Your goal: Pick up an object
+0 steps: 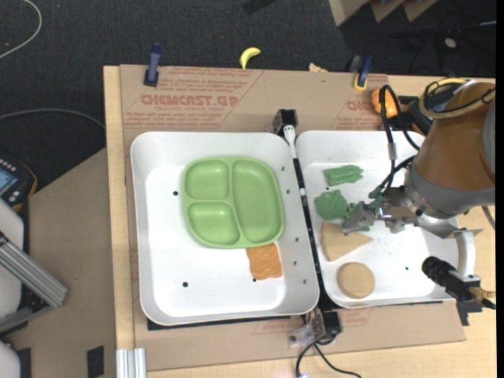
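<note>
The arm reaches in from the table's right edge, and its fingers (356, 217) sit low over the right bin (409, 286), about mid-bin. Whether they are released or clenched I cannot tell; the tips merge with the pieces beneath them.

Four things lie in that bin. A green lump (331, 204) lies just left of the fingers, touching or nearly so. A tan wedge (342, 244) lies directly below them, toward the table's front edge, its long axis running roughly across the bin from left to right. A second green piece (343, 175) lies further back, apart from the fingers. A tan disc (356, 279) rests near the bin's front edge.

The left bin (153, 235) holds a green plate (233, 201) and an orange piece (266, 261) by the plate's front corner, well apart from the arm.

The nearest candidates look to be the lump and the wedge; nothing is visibly gripped, so I judge the pick not yet made. A small shift left or forward would decide which one is taken.
</note>
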You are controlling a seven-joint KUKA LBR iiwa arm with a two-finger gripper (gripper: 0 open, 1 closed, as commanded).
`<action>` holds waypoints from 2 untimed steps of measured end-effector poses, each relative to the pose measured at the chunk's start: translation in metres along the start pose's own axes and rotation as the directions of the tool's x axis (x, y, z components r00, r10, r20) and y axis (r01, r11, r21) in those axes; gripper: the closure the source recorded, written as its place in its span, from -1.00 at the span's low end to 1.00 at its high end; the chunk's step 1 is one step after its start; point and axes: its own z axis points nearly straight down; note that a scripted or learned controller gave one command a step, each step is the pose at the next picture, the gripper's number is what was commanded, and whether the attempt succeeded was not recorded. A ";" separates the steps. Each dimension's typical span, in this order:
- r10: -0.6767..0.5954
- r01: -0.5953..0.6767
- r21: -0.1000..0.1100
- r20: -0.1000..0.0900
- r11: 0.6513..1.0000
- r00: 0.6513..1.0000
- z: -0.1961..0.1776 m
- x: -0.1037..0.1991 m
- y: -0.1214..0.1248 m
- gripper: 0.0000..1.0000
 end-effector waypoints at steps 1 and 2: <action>0.007 -0.007 0.000 0.004 1.000 1.000 0.043 -0.057 0.028 -1.00; 0.005 -0.005 -0.003 0.000 1.000 1.000 0.104 -0.032 0.001 -1.00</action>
